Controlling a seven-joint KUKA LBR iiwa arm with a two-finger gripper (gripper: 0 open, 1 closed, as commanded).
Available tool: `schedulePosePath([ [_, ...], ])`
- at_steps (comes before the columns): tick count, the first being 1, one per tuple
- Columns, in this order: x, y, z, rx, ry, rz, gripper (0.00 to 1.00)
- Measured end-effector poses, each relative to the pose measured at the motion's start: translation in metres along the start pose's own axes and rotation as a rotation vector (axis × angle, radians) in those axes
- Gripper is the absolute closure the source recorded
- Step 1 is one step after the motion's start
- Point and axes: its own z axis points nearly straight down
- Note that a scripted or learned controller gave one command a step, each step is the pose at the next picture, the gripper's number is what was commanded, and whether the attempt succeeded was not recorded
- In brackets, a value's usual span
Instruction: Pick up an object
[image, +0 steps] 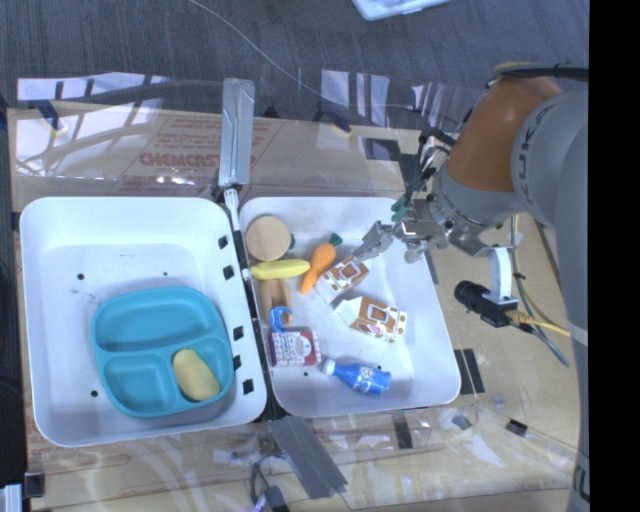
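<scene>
While no single item is gripped, the objects for picking lie in the right bin (425, 330), near the centre of the frame. Along its left side sit a round tan disc (268, 238), a yellow banana (279, 269) just below it, and an orange carrot (319, 264) tilted to the banana's right. Right of the carrot are two small patterned packets: one orange and white packet (346, 277) in the middle of the bin, and a second packet (377, 318) lower right of it. Toward the bin's bottom edge lie a red and white carton (293, 348) and a blue bottle (359, 376) on its side.

Just above and right of the first packet, the gripper (378, 240) hovers over the upper right part of the bin. Whether its fingers are spread or pressed together cannot be told; nothing visibly sits between them. The grey arm (540, 150) with its orange band reaches in from the upper right of the frame.

Beside it, at the left of the frame, the left bin (60, 250) holds a teal divided tray (150, 335) with a yellow lemon-like fruit (196, 373) in its lower right compartment.
</scene>
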Motion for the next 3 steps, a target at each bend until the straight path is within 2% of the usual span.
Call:
schedulePosePath([
  [1,0.017,0.051,0.055,0.002,0.001,0.091,0.0],
  [2,0.036,0.054,0.104,-0.027,-0.008,0.083,0.0],
  [3,0.04,0.046,0.107,-0.045,-0.018,-0.083,0.0],
])
